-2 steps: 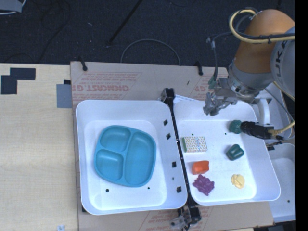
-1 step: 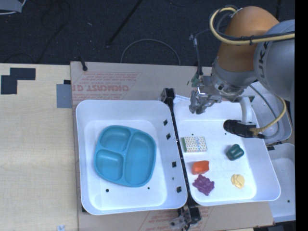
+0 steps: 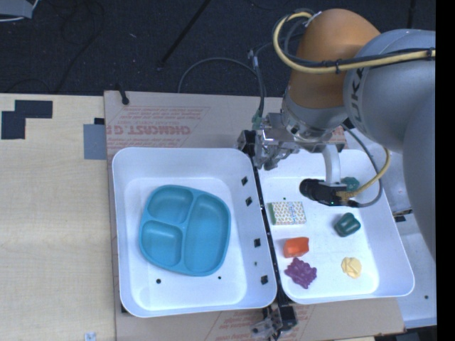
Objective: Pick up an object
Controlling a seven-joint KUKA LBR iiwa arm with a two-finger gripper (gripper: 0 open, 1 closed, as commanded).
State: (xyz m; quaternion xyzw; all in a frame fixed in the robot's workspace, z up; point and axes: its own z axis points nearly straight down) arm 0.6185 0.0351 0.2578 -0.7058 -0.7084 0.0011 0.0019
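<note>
Plate (image 3: 185,229), blue with three parts, lies flat in the middle of the left bin (image 3: 119,190). The gripper (image 3: 274,151) hangs over the top left corner of the right bin (image 3: 387,279), close to the wall between the two bins. It is hard to see, so I cannot tell if it is loose or clenched. Below it, well apart from it, lies a small block (image 3: 286,213) with dots. Just under the block is an orange piece (image 3: 297,246), and under that are purple grapes (image 3: 301,272). Further right sits a dark green piece (image 3: 348,224), with a yellow piece (image 3: 351,266) below it. None of these things touch. The grey arm (image 3: 398,84) comes in from the right.
</note>
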